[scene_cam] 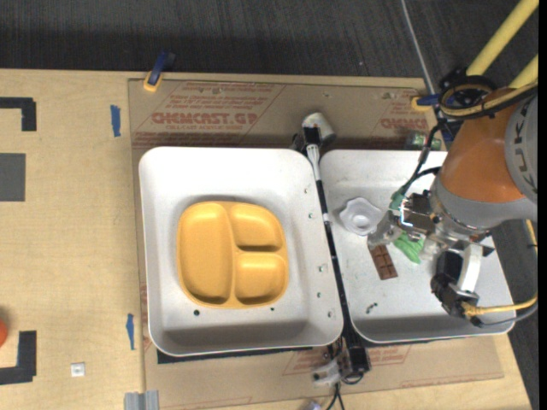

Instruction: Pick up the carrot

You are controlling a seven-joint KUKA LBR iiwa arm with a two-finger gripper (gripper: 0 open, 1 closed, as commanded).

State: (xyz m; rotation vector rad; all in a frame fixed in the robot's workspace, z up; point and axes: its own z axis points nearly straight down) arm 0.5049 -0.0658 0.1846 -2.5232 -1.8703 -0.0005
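- Two white bins [162,173] sit side by side on our bench.
- Our gripper [408,229] hangs over the right one; its grip we cannot tell.
- Carrot: we cannot pick it out.

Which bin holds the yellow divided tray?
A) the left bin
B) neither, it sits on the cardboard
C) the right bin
A: the yellow divided tray lies inside the left bin, while the arm works over the right bin.

a robotics lab: taped bench [68,254], two white bins [162,229], loose cables [427,156].
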